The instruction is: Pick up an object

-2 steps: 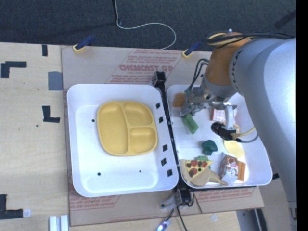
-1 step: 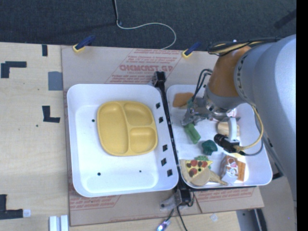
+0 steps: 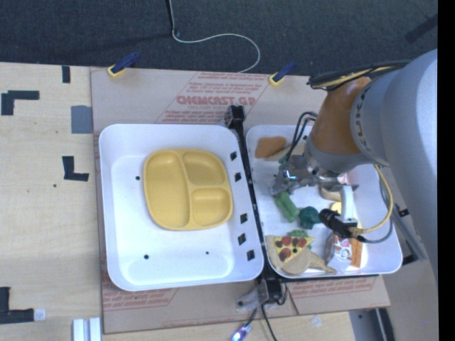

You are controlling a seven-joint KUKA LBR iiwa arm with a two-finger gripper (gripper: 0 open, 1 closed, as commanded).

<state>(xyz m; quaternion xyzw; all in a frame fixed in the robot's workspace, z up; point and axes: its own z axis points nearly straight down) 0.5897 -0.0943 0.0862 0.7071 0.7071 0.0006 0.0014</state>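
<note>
Big grey arm [image 3: 398, 112] at three o'clock. Yellow plate [image 3: 188, 188] in the left bin [image 3: 121, 212]. Gripper [image 3: 288, 180] low in the right bin [image 3: 377, 261], green toy [image 3: 286, 206] just beneath; grip unclear. Pizza slice [image 3: 291, 251] at six.

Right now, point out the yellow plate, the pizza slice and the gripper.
yellow plate [image 3: 188, 188]: camera view, middle of the divided tray in the left bin.
pizza slice [image 3: 291, 247]: camera view, its topped face, right bin's near edge.
gripper [image 3: 284, 184]: camera view, between the fingertips, above the green toy.
</note>
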